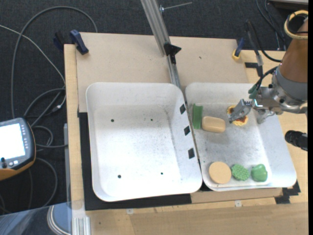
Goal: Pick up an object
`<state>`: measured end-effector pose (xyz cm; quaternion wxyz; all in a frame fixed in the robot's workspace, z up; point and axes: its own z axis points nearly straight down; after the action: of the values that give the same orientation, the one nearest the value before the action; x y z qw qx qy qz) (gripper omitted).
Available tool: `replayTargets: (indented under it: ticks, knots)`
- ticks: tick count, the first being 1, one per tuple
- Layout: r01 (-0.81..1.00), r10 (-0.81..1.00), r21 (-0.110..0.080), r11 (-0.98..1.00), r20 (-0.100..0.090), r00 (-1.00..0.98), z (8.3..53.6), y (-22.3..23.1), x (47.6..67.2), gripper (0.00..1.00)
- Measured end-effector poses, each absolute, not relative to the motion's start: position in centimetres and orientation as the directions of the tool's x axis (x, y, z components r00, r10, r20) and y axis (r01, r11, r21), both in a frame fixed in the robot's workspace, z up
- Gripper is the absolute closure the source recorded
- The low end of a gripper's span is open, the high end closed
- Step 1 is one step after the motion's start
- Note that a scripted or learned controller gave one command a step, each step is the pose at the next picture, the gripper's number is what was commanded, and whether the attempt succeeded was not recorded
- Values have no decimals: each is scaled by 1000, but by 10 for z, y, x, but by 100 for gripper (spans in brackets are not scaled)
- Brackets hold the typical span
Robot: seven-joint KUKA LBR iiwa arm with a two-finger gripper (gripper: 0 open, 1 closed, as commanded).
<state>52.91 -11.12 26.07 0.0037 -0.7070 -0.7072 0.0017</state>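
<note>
The right bin [274, 153] holds several objects. A green block [197, 116] stands against its left wall, with a beige oval piece [213, 125] beside it. A small yellow-orange object [239, 121] lies just right of the oval. Along the front wall sit a tan round disc [219, 172], a green textured piece [239, 172] and a green lump [259, 173]. My gripper [249, 114] hangs low over the bin's upper middle and is open. Its left finger is right above the yellow-orange object, and nothing shows between the fingers.
The left bin [98, 131] lies beside the right one, with a shared ridge between them. A slanted metal pole [156, 23] rises from the back of that ridge. Clamps sit at the bench's back corners, and cables trail on the floor at left.
</note>
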Motion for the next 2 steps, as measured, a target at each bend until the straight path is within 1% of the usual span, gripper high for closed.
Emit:
replayTargets:
  ticks: [1, 2]
  knots:
    - [1000, 1000, -3, 0, 2, 0, 263, -111, 530, 0]
    - [1000, 1000, -8, 0, 3, 0, 211, -110, 539, 0]
